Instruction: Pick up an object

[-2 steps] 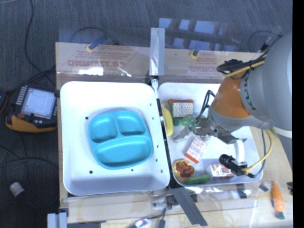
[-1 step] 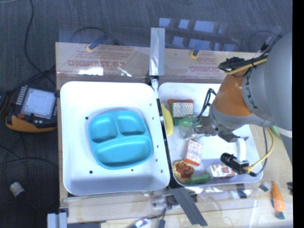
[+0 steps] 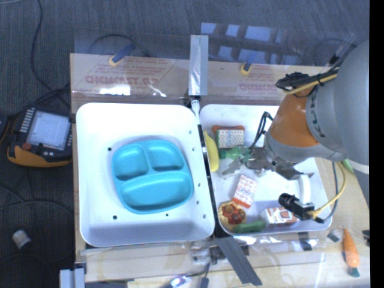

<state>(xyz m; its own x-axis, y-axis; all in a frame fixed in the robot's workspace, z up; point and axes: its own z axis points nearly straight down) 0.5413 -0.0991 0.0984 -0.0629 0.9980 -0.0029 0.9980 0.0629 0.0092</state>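
A: What does the overhead camera show?

B: Two white bins side by side. The left bin (image 3: 90, 161), left of centre, holds one blue tray (image 3: 151, 176) with three compartments. The right bin (image 3: 321, 191), right of centre, holds the small items.

A: Where is your pincer?

B: My gripper (image 3: 237, 161) is low in the right bin, reaching in from the frame's right, just beside a green piece (image 3: 230, 153). Whether it is released or clenched I cannot tell; nothing is visibly between its tips.

A: What could you pick?

B: One waffle box (image 3: 228, 136) at the bin's upper left, one banana (image 3: 211, 152) against its left wall, one red-and-white packet (image 3: 244, 191) at centre, one pizza slice (image 3: 233, 213) and one small carton (image 3: 278, 215) along the lower edge.

A: What might go wrong?

B: I judge the clutter the main risk: the items near my tips lie close together, so closing could nudge one aside or catch two. The flat packet may slip.
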